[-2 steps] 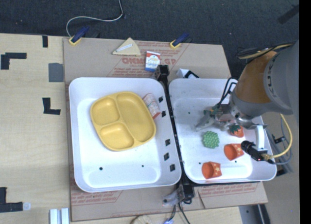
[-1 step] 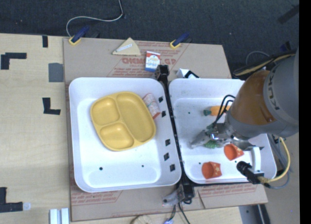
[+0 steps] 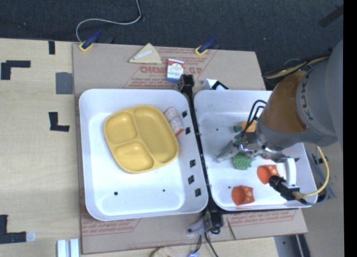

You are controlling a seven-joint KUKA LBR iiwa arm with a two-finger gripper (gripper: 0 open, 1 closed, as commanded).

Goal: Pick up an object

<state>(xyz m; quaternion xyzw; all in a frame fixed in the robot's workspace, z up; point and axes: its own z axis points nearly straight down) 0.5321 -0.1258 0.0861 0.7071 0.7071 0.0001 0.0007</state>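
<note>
So the arm (image 3: 304, 102) is reaching down into the right bin (image 3: 215, 102), with the gripper (image 3: 241, 151) low over a little green object (image 3: 241, 162). It's right on top of it, though I honestly can't tell whether it's grasping anything. Two orange objects sit nearby, one (image 3: 242, 195) by the front wall and the other (image 3: 266, 173) just right of the green one. The left bin (image 3: 92, 155) has a yellow divided plate (image 3: 140, 137)
</note>
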